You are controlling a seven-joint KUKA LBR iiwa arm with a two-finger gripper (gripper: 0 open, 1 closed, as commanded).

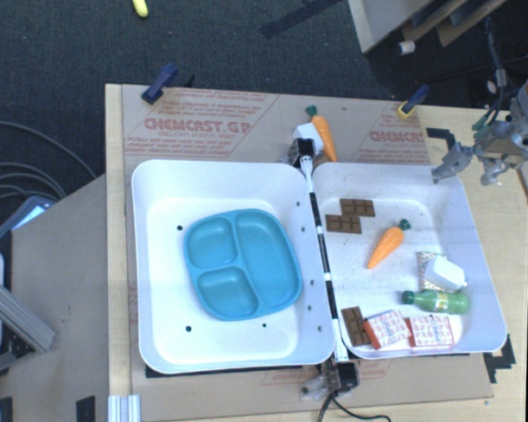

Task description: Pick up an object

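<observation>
Gripper: the gripper [469,168] hangs over the upper right corner of the right bin, reaching in from the right; its two grey fingers [448,163] are spread apart with nothing between them
Right bin: the right bin [481,248] is a shallow white tray holding all the loose items
Chocolate: a dark brown chocolate piece [350,215] lies in the upper left part of that bin, near the divider
Carrot: a toy carrot [386,245] with a green top lies at a slant near the bin's middle, just right of and below the chocolate, well apart from the gripper
Carton: a small white carton [441,272] sits to the right of the carrot
Bottle: a green bottle [435,300] lies on its side just below the carton
Packets: two red and white packets [411,330] lie side by side along the lower edge, beside a second brown bar [355,326] at their left
Left bin: the left bin [160,202] holds a blue divided plate [242,263]
Bench: a second carrot [323,137] lies on the bench [215,126] above the gap between the bins
</observation>
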